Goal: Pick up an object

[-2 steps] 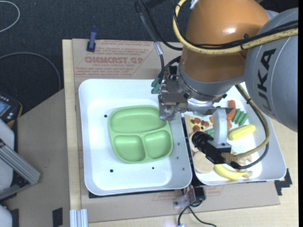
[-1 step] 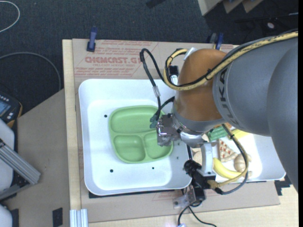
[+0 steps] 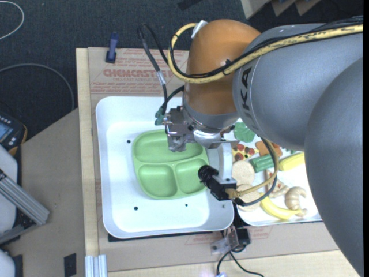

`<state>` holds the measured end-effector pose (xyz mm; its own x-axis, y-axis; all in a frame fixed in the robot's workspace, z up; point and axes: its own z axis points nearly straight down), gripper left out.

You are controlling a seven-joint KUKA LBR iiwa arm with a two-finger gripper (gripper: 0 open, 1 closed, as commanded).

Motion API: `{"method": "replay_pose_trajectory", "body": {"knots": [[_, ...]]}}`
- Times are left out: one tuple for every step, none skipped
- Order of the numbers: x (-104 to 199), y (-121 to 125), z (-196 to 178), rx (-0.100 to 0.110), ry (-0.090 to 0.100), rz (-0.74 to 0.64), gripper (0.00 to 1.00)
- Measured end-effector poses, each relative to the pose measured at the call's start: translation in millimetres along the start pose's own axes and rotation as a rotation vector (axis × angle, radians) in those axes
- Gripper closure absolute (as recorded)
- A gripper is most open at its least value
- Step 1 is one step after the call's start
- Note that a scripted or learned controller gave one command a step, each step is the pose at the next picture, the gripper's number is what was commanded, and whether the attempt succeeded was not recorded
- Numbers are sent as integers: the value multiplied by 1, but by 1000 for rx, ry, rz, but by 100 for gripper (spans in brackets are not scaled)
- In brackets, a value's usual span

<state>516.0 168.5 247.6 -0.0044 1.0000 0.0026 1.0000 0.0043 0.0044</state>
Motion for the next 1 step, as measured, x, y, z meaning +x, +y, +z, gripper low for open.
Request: {"method": "replay_pose_trajectory", "body": {"knots": [[53,-38,-19,4,1,-3,100]]}}
